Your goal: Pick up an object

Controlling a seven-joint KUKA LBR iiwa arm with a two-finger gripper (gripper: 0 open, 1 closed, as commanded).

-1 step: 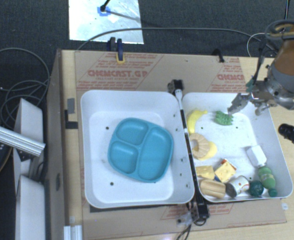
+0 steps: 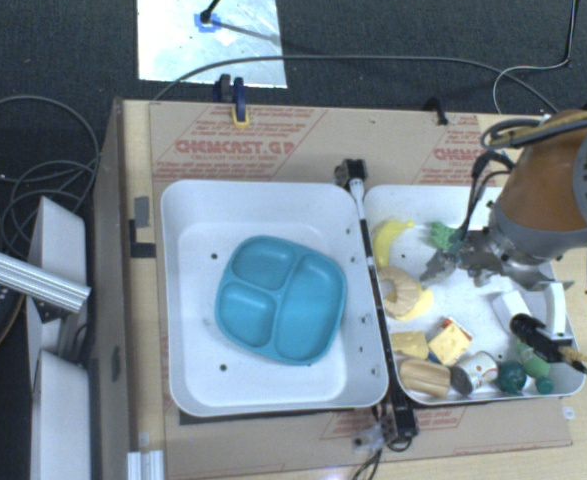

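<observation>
Pale food pieces (image 2: pixel 405 294) in right bin (image 2: pixel 563 404), just left of and slightly nearer than gripper (image 2: pixel 460 260). Jaws' state: cannot tell. Yellow piece (image 2: pixel 391 236) and green piece (image 2: pixel 441 234) farther back; cheese wedge (image 2: pixel 450 341) nearer. Blue plate (image 2: pixel 278 299) in left bin (image 2: pixel 188 268).

Small toy foods (image 2: pixel 443 343) lie jumbled in the right bin (image 2: pixel 478 200).

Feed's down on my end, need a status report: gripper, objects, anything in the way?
Gripper low over right bin, finger state unclear. Small objects piled along bin's near side, none seen held. Blue divided plate alone in left bin, no obstruction.
</observation>
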